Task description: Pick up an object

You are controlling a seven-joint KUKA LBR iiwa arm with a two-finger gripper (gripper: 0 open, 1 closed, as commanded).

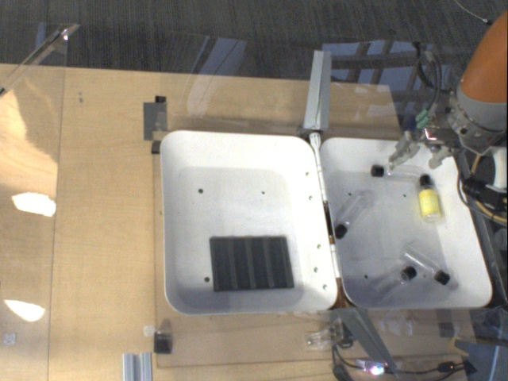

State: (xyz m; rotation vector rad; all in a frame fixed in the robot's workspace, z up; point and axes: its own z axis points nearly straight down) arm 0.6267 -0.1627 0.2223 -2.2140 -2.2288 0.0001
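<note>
— Where is the arm [486, 70] from where you stand?

— It comes in from the right, over the far right corner of the right bin [361, 288]. You can see the orange band at the very edge, then the grey wrist below it, with cables looping around it. The wrist points down and to the left, toward the bin's back wall.

— And the tool [417, 151]?

— It hangs above the back part of the right bin. Two pale fingers [401, 149] splay outward and down, well apart from each other, with nothing between them. So it is spread, and it carries nothing.

— What lies under it?

— Several small things. A yellow bottle with a dark cap [429, 200] lies just below the tool, near the bin's right wall, cap toward the back. A small black piece [378, 170] sits by the left finger, close to the back wall. Farther left, a clear tube with a black end [347, 217] lies at a slant near the wall between the bins. Toward the front, another clear piece with black ends [421, 267] lies on the floor of the bin; I can't make out exactly what it is.

— And the left bin [178, 213]?

— It holds a dark ribbed mat [251, 262], lying flat toward the front. Both bins stand side by side, touching, on the wooden tabletop [87, 236].
</note>
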